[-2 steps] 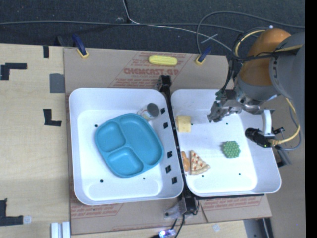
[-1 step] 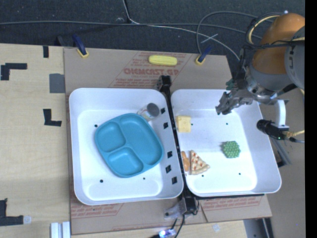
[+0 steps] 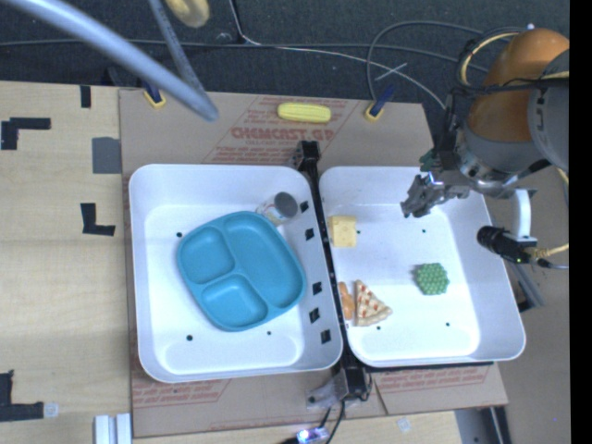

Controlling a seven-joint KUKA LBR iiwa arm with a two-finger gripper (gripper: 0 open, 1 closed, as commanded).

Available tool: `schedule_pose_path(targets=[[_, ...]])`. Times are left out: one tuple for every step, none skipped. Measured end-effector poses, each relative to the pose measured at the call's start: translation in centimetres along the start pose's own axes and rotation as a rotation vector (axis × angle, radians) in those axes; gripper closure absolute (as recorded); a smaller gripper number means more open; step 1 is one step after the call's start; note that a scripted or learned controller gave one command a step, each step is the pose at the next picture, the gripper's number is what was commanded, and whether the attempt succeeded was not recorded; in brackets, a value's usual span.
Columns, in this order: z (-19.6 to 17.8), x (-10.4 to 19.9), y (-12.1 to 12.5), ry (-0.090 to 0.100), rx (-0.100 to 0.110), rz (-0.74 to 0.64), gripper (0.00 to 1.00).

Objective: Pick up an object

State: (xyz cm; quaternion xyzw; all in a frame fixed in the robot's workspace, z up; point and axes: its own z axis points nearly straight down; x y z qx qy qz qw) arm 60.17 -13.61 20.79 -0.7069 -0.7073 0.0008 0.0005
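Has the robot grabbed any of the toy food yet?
Not yet. The gripper hangs over the right bin with nothing seen in it. The cheese, pizza and broccoli all lie on the bin floor. Choosing one, reaching down and lifting it are left.

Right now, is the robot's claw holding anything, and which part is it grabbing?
Nothing. The gripper hangs over the right bin with nothing between its fingers. The green ball, cheese and pizza slice lie in the bin.
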Motion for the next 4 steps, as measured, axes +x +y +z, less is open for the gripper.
schedule_pose_path(targets=[[-1.2,5.2,-0.6,0.002,-0.001,-0.006,1.00],[-0.9,11.5,-1.5,0.001,0.001,-0.006,1.00],[0.0,16.6,-1.7,0.001,0.001,-0.006,1.00],[0.4,21.4,-2.0,0.001,0.001,-0.005,1.00]])
